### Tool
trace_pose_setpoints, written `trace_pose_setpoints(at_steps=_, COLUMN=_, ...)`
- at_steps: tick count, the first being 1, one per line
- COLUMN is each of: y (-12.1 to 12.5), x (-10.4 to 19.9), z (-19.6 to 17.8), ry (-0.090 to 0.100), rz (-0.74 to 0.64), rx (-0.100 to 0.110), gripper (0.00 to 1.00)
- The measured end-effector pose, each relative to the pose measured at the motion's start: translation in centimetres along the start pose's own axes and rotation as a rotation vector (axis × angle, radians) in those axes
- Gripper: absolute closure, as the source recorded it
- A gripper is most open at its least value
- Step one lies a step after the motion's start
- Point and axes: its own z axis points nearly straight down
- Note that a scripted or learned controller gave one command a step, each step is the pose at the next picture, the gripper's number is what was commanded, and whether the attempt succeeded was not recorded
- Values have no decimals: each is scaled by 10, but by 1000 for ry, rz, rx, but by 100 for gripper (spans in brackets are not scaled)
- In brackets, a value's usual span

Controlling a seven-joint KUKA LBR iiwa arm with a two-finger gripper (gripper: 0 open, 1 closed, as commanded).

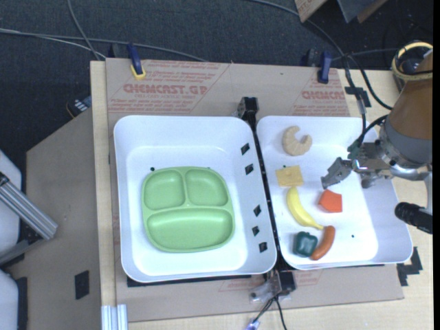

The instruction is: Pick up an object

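Bins (130,205) rest on brown board (172,88) over dark carpet; gripper (335,176) hangs open, holding nothing.

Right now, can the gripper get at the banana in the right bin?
Probably yes. The gripper hovers over the right bin, just up and right of the banana. Nothing lies on the banana; the cheese-like yellow square and the orange-red block sit close beside it, apart.

Grey arm (412,139) at the right, orange-brown band above the wrist, yellow-rimmed ring joint at far right. Grey metal gripper (335,175) with dark jaws and boxy silver mount. Black cables loop along the wrist; a black cylindrical part sits nearer.
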Motion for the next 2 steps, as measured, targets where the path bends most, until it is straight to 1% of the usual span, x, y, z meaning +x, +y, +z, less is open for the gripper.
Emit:
trace_pose_setpoints(at_steps=1, y=1, x=-4, z=44, ry=0, rz=0, rx=-2, gripper=0)
trace_pose_setpoints(at_steps=2, y=-3, x=-6, z=106, ry=1, rz=0, rx=0, gripper=0)
